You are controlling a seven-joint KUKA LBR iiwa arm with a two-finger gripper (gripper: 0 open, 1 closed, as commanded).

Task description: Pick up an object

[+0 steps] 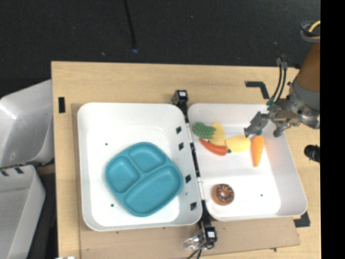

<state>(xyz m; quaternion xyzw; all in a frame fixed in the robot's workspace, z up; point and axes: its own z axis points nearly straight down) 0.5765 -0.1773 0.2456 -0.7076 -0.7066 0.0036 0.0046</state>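
Bins: 2, white, side by side; left bin [91,144], right bin [285,193].
Plate: 1 teal plate [143,178] with 3 compartments, in the left bin, tilted, toward its front.
Toys: 5 in the right bin: 1 carrot [257,150], 1 lemon [237,143], 1 chili [214,148], 1 green-and-yellow piece [207,130], 1 donut [222,193].
Gripper [268,124]: over the right bin's far right, fingers spread, nothing between them; carrot just below it.
Room: the donut sits apart near the front edge; the other 4 cluster at mid-bin, touching or nearly so; bare floor at front right.
Surface: tan bench [135,82], dark floor [161,20] beyond.
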